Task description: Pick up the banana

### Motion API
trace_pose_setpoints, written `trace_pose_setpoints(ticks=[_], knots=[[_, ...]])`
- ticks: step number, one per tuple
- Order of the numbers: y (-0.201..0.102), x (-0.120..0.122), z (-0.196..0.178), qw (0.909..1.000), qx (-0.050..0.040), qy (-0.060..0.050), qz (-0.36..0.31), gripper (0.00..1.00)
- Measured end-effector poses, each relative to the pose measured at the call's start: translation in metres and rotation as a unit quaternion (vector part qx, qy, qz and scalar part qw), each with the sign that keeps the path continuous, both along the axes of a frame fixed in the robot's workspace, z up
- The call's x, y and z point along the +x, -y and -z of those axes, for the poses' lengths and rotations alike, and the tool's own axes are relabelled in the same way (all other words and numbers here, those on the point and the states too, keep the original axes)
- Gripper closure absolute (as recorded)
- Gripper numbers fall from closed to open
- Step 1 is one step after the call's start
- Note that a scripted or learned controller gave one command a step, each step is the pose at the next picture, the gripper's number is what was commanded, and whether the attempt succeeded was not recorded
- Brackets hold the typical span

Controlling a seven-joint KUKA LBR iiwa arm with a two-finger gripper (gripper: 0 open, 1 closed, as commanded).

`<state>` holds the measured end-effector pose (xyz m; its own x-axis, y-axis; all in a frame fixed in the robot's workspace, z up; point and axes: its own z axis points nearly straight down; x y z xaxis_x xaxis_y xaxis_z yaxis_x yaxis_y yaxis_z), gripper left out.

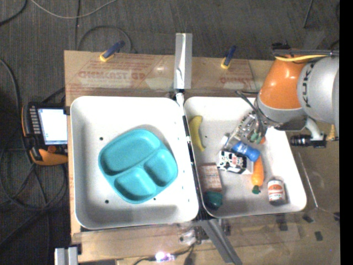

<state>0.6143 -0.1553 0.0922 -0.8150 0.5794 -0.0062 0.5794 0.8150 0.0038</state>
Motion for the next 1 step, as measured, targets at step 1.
trace_pose_setpoints(ticks=[1], knots=[[0.0002, -0.0001, 0.0009, 1.0000, 0.0000, 0.000, 0.000, 0.00]])
